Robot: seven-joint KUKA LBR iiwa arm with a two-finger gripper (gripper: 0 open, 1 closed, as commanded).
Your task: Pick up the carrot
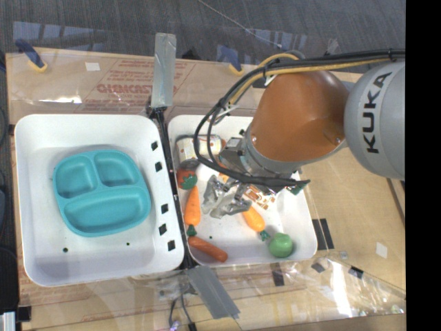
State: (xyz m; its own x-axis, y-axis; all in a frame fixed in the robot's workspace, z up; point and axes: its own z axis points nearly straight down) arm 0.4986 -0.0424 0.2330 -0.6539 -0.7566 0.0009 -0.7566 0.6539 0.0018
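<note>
- Two orange carrots in the right bin; pick one, centre gripper over it.
- Can't tell the gripper's state; nothing visibly held.

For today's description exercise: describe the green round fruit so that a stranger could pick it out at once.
Find the right bin, the one under the arm. Look to its near right corner, where the green fruit lies beside a small carrot. It is the one round, all-green thing there; its neighbours are long and orange or red.
</note>
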